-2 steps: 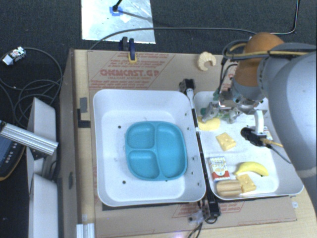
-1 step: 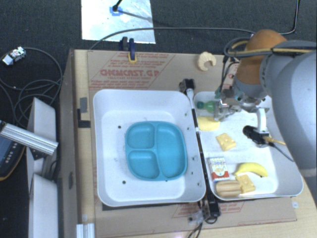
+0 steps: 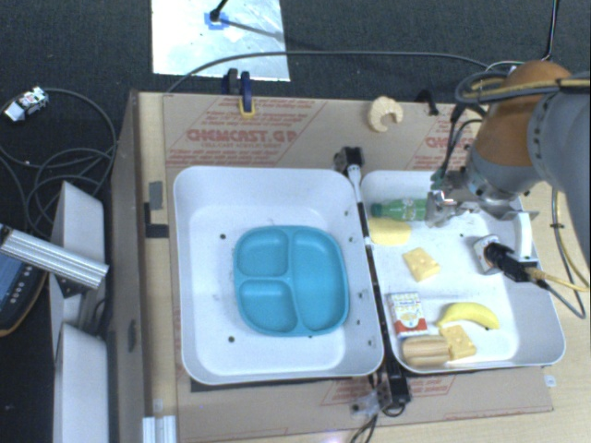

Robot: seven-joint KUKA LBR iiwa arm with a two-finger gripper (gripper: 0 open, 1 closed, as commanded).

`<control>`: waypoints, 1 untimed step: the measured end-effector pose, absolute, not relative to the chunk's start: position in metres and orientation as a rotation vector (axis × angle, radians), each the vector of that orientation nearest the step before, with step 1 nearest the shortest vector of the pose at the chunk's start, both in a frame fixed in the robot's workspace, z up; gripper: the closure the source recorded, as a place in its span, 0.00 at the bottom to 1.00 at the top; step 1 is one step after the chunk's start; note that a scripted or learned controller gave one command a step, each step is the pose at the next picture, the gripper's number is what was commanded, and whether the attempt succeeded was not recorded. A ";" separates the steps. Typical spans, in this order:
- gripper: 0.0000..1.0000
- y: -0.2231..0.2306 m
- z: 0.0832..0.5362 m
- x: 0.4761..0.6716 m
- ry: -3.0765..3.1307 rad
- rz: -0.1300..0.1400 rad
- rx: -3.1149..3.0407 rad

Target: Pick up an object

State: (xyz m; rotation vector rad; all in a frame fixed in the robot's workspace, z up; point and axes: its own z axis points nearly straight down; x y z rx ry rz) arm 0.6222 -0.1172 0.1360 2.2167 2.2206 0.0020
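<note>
Smooth, glossy white plastic is seen in both bins (image 3: 277,192); the blue divided plate (image 3: 290,280) looks like matt plastic. Printed brown cardboard (image 3: 277,137) lies beneath. The green bottle (image 3: 399,210) appears translucent plastic.

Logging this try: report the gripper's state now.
Gripper: cannot be told; it sits at the green bottle in the right bin.

My hand (image 3: 441,201) hangs low in the right bin (image 3: 540,326), at the green bottle's (image 3: 400,210) end.
</note>
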 end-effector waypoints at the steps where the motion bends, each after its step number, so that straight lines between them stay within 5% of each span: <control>1: 0.00 -0.117 0.135 0.622 2.222 0.002 2.217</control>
